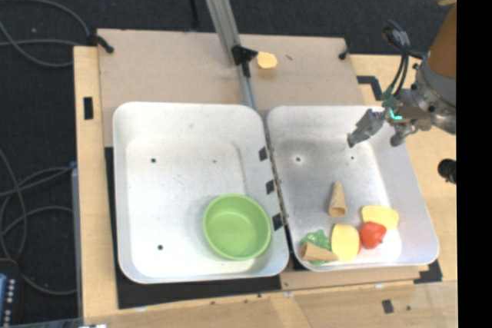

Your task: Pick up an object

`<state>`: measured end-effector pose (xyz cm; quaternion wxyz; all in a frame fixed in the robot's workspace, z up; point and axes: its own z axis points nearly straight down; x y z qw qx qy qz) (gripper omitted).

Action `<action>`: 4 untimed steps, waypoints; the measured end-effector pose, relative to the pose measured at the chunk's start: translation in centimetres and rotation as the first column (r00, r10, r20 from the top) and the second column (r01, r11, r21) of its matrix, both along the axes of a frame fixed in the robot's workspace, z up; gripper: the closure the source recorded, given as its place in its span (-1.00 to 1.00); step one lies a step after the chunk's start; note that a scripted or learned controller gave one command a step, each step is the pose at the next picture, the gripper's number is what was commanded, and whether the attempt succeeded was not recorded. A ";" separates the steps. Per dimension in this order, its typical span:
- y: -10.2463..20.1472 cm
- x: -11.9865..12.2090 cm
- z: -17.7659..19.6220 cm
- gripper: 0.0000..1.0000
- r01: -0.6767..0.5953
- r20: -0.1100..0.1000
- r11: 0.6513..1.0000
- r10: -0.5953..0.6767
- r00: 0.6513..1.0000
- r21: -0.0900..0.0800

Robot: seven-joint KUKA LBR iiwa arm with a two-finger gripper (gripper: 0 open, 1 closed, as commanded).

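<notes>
- The jaws (378, 128) hang over the upper right part of the right bin (307, 142), fingers spread apart with nothing between them.
- Below the jaws, toward the bin's near edge, lies a tan cone (337, 199).
- Farther down sit a yellow block (380, 216), a red piece (372, 234), a yellow piece (346, 241) and a second cone with green leaves (314, 247), close together.
- Well to the jaws' lower left, a green bowl (237, 226) rests in the left bin (154, 165).
- Up and left of the jaws, a small yellow thing (267, 60) lies on the table (154, 65).
</notes>
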<state>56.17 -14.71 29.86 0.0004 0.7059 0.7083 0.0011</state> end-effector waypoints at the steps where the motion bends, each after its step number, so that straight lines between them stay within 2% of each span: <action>1: -0.6 -0.8 -5.9 -1.00 0.005 -0.006 1.000 -0.005 1.000 -0.003; 2: -0.3 -1.7 -10.8 -1.00 0.005 -0.006 1.000 -0.005 1.000 -0.003; 3: -1.0 -1.3 -15.3 -1.00 0.006 -0.006 1.000 -0.006 1.000 -0.004; 4: -0.9 -1.1 -13.9 1.00 0.009 0.002 1.000 -0.009 1.000 -0.001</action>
